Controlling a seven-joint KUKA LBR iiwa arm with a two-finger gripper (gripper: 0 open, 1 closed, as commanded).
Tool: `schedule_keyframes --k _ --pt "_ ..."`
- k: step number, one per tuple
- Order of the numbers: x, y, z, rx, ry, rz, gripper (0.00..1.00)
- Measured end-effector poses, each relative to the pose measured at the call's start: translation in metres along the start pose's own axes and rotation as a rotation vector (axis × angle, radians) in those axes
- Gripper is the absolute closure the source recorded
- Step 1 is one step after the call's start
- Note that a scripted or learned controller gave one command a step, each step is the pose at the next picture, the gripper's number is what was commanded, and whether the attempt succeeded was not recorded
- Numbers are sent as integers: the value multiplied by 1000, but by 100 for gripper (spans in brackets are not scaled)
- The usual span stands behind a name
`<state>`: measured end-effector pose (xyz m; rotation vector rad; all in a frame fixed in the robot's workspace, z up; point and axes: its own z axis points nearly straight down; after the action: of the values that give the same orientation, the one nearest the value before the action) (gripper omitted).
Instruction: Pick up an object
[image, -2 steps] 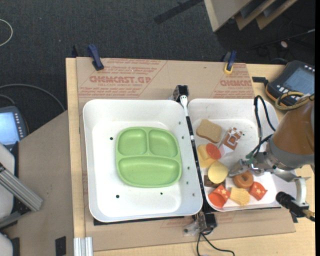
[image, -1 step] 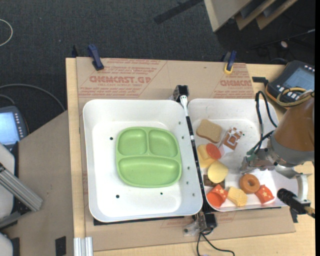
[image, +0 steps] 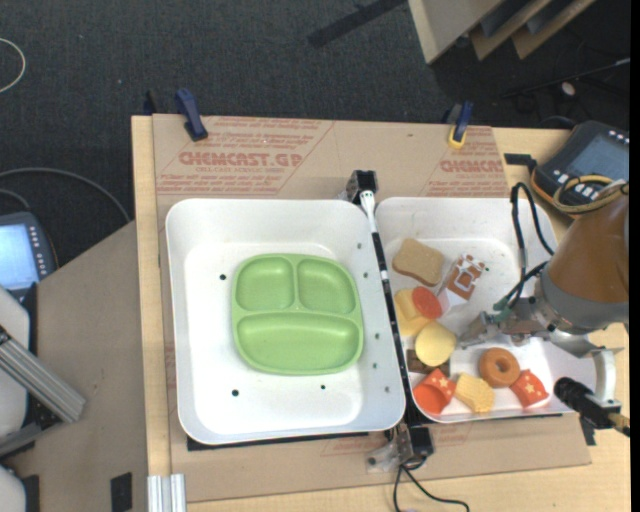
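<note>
The right bin (image: 500, 222) holds several toy foods. A brown bread slice (image: 418, 262) lies at its upper left, with a white and brown piece (image: 464, 278) beside it. A red and yellow piece (image: 417, 302) and a pale yellow round (image: 434, 344) sit along the left wall. A brown donut (image: 497, 367), a yellow cracker (image: 474, 393) and red pieces (image: 434, 392) (image: 531, 388) lie along the front. My gripper (image: 497, 324) is low in the bin's middle, just above the donut and right of the yellow round. Nothing visibly sits in it.
The left bin (image: 190, 300) holds a green divided plate (image: 296, 313). The arm's orange band (image: 592, 262) hangs over the right bin's right edge. A black cable (image: 375, 240) runs along the divide between the bins. Two clamps (image: 191, 113) (image: 459, 122) grip the board's far edge.
</note>
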<state>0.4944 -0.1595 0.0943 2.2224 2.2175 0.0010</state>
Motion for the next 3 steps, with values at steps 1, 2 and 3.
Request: schedule_keyframes --k 1,2,3 --pt "-32 -16 10 4 3 0 0" --pt "23 -12 -125 -12 -1 -10 0" --pt "21 -16 15 4 1 -1 0"
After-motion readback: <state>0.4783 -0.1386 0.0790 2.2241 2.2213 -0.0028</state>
